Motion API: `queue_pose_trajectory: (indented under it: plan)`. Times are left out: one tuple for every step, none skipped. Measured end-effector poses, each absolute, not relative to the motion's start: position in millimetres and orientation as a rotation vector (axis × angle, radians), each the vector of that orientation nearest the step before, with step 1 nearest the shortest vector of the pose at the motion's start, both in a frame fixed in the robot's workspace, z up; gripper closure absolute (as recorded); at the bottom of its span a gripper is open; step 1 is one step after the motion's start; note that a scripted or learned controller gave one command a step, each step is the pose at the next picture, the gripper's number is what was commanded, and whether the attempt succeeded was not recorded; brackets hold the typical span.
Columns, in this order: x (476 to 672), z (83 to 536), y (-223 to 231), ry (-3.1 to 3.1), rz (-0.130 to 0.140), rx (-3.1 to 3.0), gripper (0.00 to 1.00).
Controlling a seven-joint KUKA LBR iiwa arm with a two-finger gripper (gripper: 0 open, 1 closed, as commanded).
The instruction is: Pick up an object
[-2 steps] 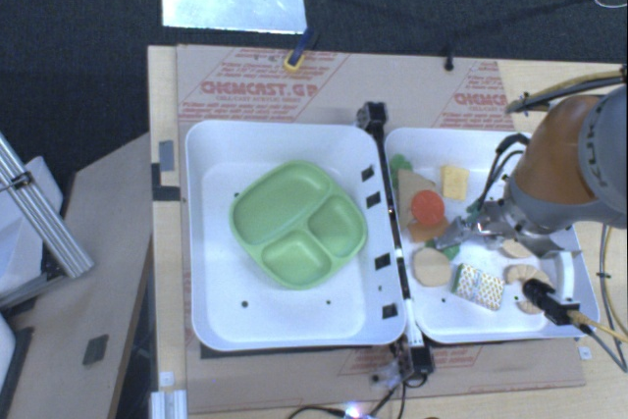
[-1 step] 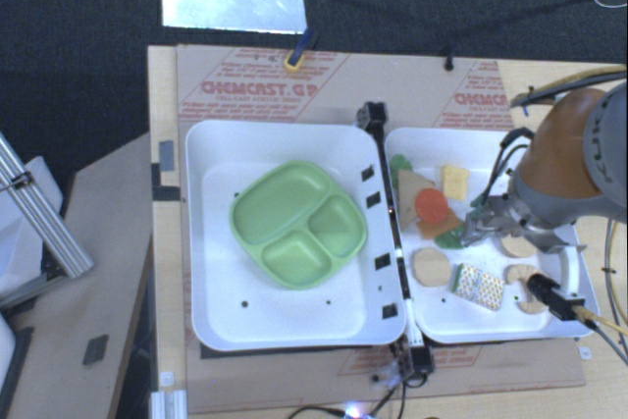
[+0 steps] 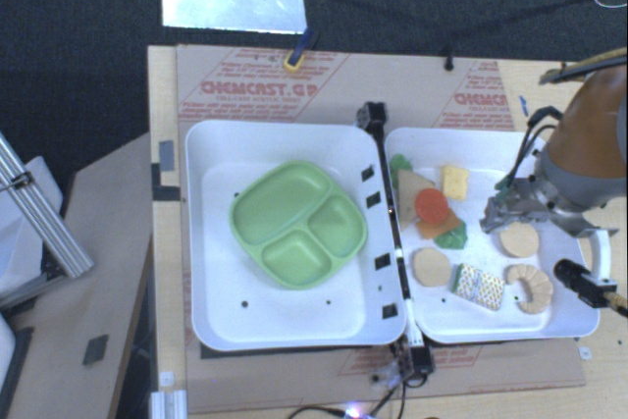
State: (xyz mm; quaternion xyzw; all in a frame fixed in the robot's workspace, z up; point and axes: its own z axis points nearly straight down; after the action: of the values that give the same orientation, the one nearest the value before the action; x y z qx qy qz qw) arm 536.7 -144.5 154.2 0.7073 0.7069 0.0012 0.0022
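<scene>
Bench (image 3: 245,78): brown board with red print, two white bins side by side on it.
Left bin (image 3: 211,309): one green divided plate (image 3: 297,223), three compartments, sitting roughly centre, turned at an angle.
Right bin (image 3: 491,137): all the small items.
Arm (image 3: 589,142): grey with orange band, comes in from 3 o'clock, over the right bin's 3 o'clock side.
Claw (image 3: 502,214): low over the bin just above the round tan disc (image 3: 519,241), at that disc's 11 o'clock. Can't tell whether it's open or closed; nothing visibly between the tips.
Items in the right bin, big to small:
- red-orange round piece (image 3: 432,205) near bin centre-left, lying on a tan wedge (image 3: 412,183), green leafy bit (image 3: 452,236) at its 5 o'clock
- patterned packet (image 3: 479,287) at 6 o'clock of bin centre
- ridged tan crescent (image 3: 534,288) just beside the packet at its 3 o'clock
- second tan disc (image 3: 430,266) at the packet's 10 o'clock
- yellow block (image 3: 455,182) at 12 o'clock, near the red piece
- small green piece (image 3: 400,165) against the bin's 10 o'clock wall
</scene>
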Motion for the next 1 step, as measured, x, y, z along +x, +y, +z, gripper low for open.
queue_pose_trajectory:
  plan:
    - [536.1,197.5,-142.9,2.223,0.005,2.214,1.00]
